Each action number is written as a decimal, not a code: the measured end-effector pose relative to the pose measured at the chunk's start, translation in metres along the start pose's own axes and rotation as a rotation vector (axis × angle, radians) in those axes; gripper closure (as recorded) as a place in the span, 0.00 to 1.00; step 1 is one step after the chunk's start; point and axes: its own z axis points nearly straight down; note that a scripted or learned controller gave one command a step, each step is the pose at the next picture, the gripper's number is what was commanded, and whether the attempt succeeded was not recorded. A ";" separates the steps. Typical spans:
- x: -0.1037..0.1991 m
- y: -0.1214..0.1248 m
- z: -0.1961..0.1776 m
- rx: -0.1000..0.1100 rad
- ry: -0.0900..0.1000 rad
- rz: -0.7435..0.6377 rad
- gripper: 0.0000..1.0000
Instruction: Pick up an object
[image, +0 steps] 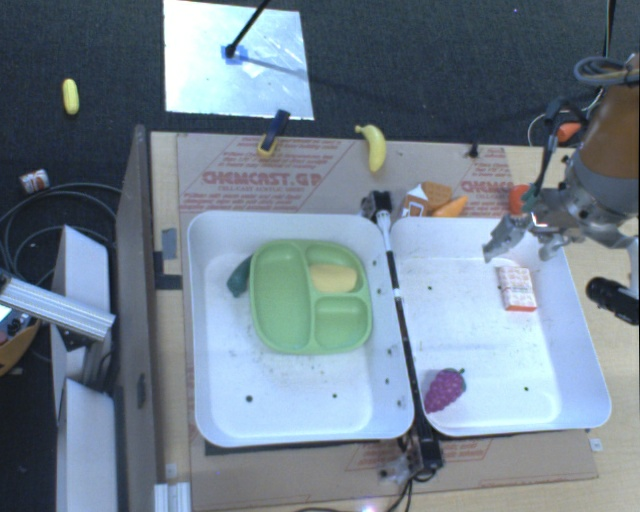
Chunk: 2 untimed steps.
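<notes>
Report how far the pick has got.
Done: the hand hangs over the right bin, fingers spread. In hand: nothing; the small carton lies just below it on the bin floor, and the purple grapes lie nearer the front. Left: descend, close, lift.

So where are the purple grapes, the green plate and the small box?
purple grapes (445, 388), camera view, middle of the bunch.
green plate (285, 310), camera view, its large left compartment.
small box (516, 288), camera view, its top face.

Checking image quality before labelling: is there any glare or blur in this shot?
Camera view: the shiny silver sheet beyond the bench glares white; the two-finger gripper over the right white bin looks slightly soft; the purple grape bunch and small red-and-white box read sharply enough.
</notes>
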 end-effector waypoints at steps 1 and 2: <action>0.000 0.001 -0.011 -0.004 0.000 -0.003 1.00; -0.044 0.006 0.014 0.000 -0.002 0.004 1.00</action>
